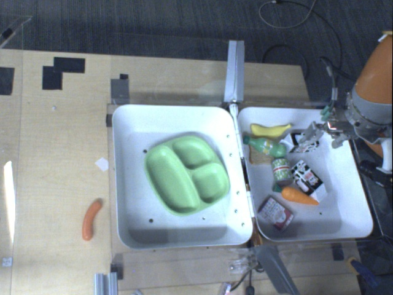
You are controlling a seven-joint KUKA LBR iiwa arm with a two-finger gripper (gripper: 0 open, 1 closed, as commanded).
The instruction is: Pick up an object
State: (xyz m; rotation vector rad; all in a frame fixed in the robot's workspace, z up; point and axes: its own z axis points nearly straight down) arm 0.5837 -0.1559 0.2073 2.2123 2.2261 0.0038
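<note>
Black-and-white carton [305, 178], print unreadable, right bin [359, 192], hand [322, 129] grip state unclear.

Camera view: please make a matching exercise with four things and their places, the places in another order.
Things:
1. green plastic divided plate
2. yellow toy banana
3. orange toy carrot
4. orange toy sausage

Places:
A. on the wooden bench, outside the bins
B. left bin
C. right bin, far side
D. right bin, nearer side

Pairs: 1-B, 2-C, 3-D, 4-A
</note>
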